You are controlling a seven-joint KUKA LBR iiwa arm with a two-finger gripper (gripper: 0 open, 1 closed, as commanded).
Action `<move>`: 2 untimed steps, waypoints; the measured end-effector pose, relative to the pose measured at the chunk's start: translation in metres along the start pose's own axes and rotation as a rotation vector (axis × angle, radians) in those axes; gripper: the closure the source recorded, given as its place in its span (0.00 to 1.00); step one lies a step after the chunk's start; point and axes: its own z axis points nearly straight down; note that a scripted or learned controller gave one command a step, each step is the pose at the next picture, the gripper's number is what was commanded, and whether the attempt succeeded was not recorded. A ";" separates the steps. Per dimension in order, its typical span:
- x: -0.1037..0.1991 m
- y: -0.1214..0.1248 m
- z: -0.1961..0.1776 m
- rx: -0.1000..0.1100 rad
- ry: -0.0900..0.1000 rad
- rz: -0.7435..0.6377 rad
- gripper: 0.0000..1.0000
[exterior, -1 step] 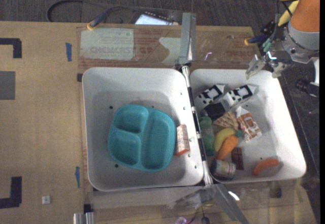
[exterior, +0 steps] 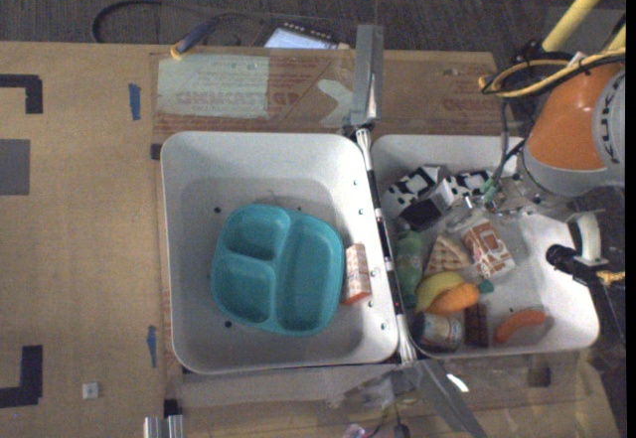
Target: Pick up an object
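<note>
The right bin (exterior: pixel 571 322) holds several small items: a black-and-white patterned toy (exterior: pixel 422 184), a green bottle (exterior: pixel 408 262), a waffle-like wedge (exterior: pixel 447 253), a yellow banana (exterior: pixel 437 285), an orange carrot (exterior: pixel 457 300), a can (exterior: pixel 440 331), a dark bar (exterior: pixel 478 324), an orange piece (exterior: pixel 521 324) and a clear-wrapped brown packet (exterior: pixel 489 247). My arm's orange band (exterior: pixel 568 128) hangs over the bin's back right. My gripper (exterior: pixel 494 198) reaches down-left from it, just above the packet and beside the patterned toy. Nothing visibly sits between its tips.
The left bin (exterior: pixel 189 178) holds a teal divided plate (exterior: pixel 278 269) with a small orange-red box (exterior: pixel 357 273) against its right side. A metal divider (exterior: pixel 368 78) runs between the bins at the back. Yellow cabling (exterior: pixel 527 73) loops near the arm.
</note>
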 end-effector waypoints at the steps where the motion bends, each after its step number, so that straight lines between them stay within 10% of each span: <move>1: 0.000 0.002 -0.012 -0.006 0.000 0.002 1.00; 2: 0.047 0.002 -0.121 0.003 -0.001 0.362 1.00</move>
